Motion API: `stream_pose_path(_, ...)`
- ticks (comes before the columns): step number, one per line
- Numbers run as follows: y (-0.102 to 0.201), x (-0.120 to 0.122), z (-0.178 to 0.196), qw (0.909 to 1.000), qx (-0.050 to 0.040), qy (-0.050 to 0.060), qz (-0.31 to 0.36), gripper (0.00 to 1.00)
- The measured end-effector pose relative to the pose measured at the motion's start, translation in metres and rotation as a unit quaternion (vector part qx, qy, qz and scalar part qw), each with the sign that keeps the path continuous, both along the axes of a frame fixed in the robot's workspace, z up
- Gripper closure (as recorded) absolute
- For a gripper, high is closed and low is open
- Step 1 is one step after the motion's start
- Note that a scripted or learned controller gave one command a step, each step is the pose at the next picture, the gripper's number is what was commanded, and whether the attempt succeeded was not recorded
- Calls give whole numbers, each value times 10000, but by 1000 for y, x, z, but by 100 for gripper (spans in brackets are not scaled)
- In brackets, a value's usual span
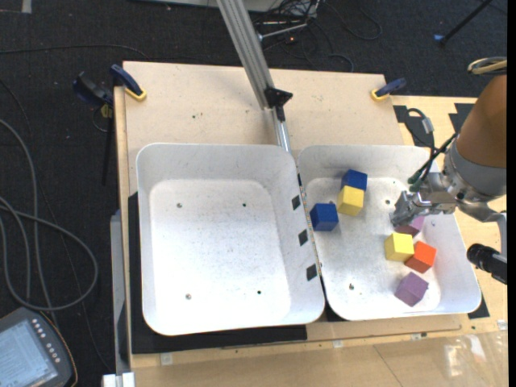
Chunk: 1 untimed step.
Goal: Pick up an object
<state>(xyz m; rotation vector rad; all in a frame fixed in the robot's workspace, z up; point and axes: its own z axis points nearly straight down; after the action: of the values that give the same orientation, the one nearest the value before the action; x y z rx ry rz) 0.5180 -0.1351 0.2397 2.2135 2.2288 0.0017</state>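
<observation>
The right bin (451, 305) holds several small blocks. A blue block (324, 216) lies near its left wall. A yellow block (351, 201) touches another blue block (354, 180) behind it. Further right are a yellow block (398, 246), an orange block (421, 255) and a purple block (412, 288). My gripper (405, 210) is low in the right bin, just above a small purple block (411, 227) that it partly hides. That block sits right behind the yellow and orange ones.
The left bin (218, 240) lies beside the right one, and the two share a middle wall (306, 240). A slanted metal pole (250, 47) reaches down to the bins' back edge. Clamps (129, 83) sit at the board's back corners.
</observation>
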Motion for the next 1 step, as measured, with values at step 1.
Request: stream_pose_path(1,54,1,5,10000,8,1,10,100)
